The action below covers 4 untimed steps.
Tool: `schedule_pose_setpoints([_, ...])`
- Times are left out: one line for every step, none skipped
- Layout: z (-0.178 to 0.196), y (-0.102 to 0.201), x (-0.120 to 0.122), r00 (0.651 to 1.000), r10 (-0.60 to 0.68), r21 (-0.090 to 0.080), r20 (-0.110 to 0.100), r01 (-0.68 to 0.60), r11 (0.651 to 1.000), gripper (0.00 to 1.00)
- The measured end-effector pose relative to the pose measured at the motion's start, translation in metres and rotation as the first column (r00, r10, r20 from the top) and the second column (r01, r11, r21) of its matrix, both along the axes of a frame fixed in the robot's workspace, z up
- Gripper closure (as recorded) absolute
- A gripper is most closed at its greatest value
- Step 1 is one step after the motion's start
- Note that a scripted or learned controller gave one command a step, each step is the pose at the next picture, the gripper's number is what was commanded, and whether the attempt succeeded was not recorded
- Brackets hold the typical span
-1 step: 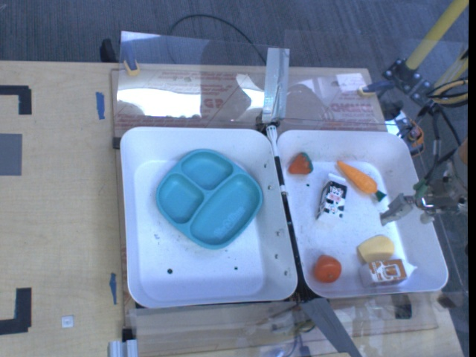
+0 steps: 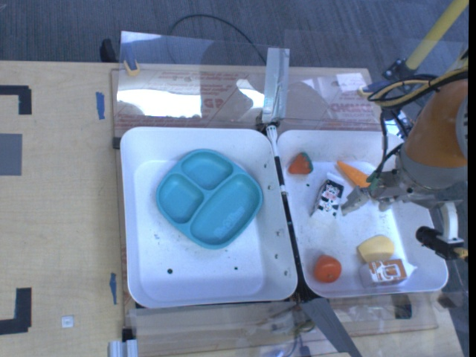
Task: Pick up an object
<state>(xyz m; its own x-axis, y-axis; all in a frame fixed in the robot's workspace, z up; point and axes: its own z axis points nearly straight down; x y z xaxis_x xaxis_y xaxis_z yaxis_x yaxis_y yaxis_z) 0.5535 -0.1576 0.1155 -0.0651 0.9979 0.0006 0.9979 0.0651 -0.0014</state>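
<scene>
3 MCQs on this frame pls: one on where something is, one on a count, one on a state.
1. Where does the blue three-compartment plastic plate lie?
A. left white bin
B. right white bin
C. on the bench outside both bins

2. How many compartments does that plate have?
A. two
B. three
C. five

3. What lies on the plate?
A. an orange carrot-shaped toy
B. a round red-orange toy
C. nothing

Key: 1 A, it sits mid left white bin. 2 B, one long section and two smaller ones show. 3 C, the orange carrot-shaped toy and round red-orange toy lie in the right white bin.
</scene>
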Motion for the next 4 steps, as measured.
schedule_pose_setpoints([-0.01, -0.026, 0.078, 0.992, 0.119, -0.01, 0.033, -0.118, 0.993, 0.0])
schedule_pose_setpoints([-0.02, -0.053, 0.117, 0.987, 0.161, 0.023, -0.008, -0.161, 0.987, 0.0])
schedule_pose_setpoints([-0.027, -0.056, 0.059, 0.986, 0.164, 0.01, 0.007, -0.164, 0.986, 0.0])
schedule_pose_setpoints([-0.016, -0.059, 0.06, 0.986, 0.165, -0.002, 0.013, -0.165, 0.986, 1.0])
